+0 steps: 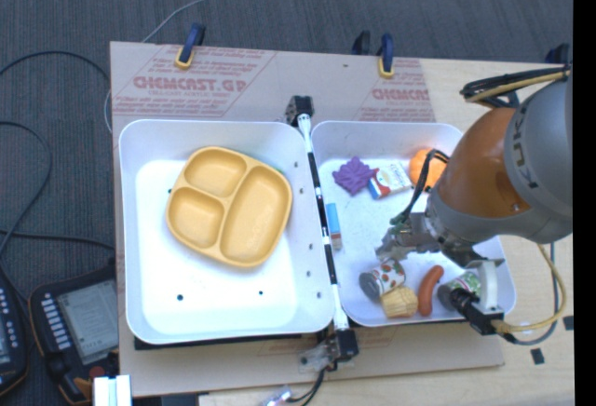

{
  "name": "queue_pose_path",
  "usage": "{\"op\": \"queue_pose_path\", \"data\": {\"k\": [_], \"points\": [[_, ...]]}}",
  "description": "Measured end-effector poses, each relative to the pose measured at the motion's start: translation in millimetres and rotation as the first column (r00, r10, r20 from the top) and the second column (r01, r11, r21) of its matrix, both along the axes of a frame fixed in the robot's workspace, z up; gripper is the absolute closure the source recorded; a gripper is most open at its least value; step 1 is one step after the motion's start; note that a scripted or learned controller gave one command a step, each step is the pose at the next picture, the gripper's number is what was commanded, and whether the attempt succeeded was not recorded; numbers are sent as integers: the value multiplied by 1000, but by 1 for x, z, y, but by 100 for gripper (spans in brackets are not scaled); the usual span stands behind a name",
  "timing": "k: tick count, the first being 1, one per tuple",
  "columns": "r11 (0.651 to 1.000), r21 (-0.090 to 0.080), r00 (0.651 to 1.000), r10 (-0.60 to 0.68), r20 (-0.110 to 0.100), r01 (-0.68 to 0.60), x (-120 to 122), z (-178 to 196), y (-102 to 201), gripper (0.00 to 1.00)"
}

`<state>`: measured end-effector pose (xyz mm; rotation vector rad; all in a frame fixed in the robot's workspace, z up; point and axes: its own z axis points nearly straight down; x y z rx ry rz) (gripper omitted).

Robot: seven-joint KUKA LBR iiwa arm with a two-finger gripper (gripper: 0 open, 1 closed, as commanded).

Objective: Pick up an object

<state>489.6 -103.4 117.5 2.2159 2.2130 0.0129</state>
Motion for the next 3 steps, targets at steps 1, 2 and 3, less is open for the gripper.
{"op": "queue_pose_path", "data": {"k": [1, 2, 3], "points": [[1000, 0, 1000, 0, 0, 0, 0, 0, 0, 0], [1000, 1, 1000, 2, -11, -2, 51, -30, -5, 0], [1000, -3, 1000, 0, -2, 0, -3, -30, -1, 0]]}}
